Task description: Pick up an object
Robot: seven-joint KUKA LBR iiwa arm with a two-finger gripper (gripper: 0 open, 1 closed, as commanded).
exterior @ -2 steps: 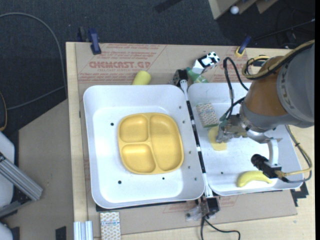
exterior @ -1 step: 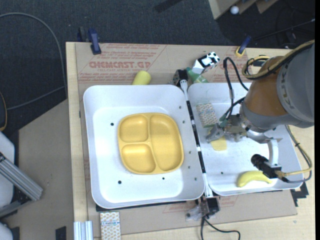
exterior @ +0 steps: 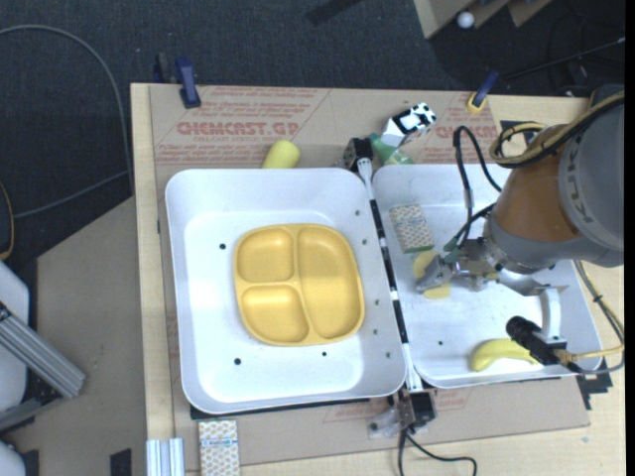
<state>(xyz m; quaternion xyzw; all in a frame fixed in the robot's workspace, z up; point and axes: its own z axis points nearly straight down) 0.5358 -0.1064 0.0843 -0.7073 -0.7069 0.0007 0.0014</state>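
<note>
- The tool (exterior: 434,282) hangs low in the right bin (exterior: 556,186), over a small yellow piece (exterior: 429,263) beside a patterned packet (exterior: 411,226).
- I cannot tell its grip state (the wrist hides it).
- Better to descend squarely: the piece looks small and smooth.
- The banana (exterior: 496,355) is curved, glossy.

The gripper (exterior: 435,282) hangs low in the right bin (exterior: 556,365) over a small yellow piece (exterior: 425,264) — a yellow divided plate (exterior: 298,284) fills the left bin (exterior: 198,266).

Divided plate (exterior: 298,286): yellow plastic, smooth, slightly glossy.
Bins (exterior: 198,216): white plastic, smooth.
Bench (exterior: 238,122): brown board, matt, printed.
</note>
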